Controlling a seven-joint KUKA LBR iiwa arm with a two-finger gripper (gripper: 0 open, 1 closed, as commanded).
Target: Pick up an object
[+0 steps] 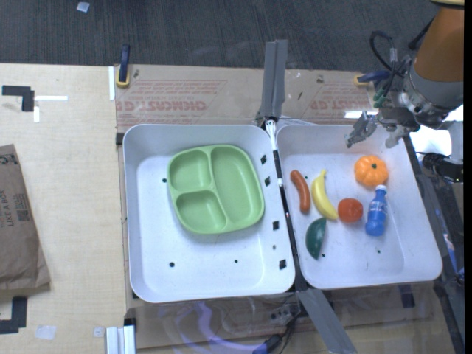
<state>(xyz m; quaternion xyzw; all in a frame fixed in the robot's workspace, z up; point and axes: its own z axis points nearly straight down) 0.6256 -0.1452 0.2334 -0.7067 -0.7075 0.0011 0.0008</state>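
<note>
Nothing was picked yet: the claw (374,128) hung just above the pumpkin (371,170), gripping nothing, whether apart or together I could not tell, all 6 items lying loose.

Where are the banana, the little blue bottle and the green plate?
banana (322,196): camera view, middle of its curve.
blue bottle (376,214): camera view, its body.
green plate (251,190): camera view, right rim.

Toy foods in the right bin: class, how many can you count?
5, in the right bin: sausage leftmost, banana beside it, tomato centre, pumpkin upper right, green avocado lowest. None seem hidden.
</note>
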